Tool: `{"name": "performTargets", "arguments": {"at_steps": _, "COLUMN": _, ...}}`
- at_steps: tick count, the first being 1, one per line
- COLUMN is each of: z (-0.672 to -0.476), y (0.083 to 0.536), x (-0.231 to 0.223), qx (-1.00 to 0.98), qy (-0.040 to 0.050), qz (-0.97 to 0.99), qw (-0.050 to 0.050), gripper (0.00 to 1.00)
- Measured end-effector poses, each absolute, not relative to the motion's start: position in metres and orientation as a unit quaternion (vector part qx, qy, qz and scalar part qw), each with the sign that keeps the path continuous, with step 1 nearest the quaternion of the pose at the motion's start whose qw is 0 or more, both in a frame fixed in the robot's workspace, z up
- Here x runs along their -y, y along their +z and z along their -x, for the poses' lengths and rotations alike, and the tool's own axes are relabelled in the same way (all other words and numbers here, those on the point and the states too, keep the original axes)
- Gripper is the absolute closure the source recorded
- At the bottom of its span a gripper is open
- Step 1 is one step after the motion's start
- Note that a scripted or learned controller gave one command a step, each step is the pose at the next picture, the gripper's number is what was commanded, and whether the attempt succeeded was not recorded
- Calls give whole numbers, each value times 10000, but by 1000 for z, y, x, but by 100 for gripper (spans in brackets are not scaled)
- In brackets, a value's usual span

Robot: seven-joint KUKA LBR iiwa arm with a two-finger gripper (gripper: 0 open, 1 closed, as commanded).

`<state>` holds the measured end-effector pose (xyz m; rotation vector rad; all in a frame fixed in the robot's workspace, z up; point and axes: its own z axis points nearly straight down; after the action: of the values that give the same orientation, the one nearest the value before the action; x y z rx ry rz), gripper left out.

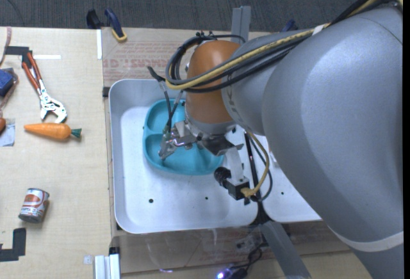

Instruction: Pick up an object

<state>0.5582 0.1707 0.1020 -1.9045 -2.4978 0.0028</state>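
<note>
hand point(168, 145) low, over blue dish point(157, 137)

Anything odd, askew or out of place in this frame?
Mildly. A carrot, a can lying on its side and a wrench sit loose on the bench, outside the bin. The gripper is down over a blue dish. No spill or damage.

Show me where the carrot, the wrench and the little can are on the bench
carrot point(48, 131): camera view, middle of its orange body.
wrench point(42, 92): camera view, shaft just below the red handles.
can point(32, 205): camera view, its side wall.
</note>
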Motion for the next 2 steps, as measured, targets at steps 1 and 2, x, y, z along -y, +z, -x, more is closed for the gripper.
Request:
{"name": "performTargets", "arguments": {"at_steps": 1, "z": -631, "y": 93, "x": -182, "qx": 6846, "qy": 516, "qz": 7251, "qw": 534, "gripper": 0}}
{"name": "performTargets", "arguments": {"at_steps": 2, "z": -628, "y": 99, "x": -183, "qx": 6856, "qy": 561, "qz": 7236, "qw": 566, "gripper": 100}}
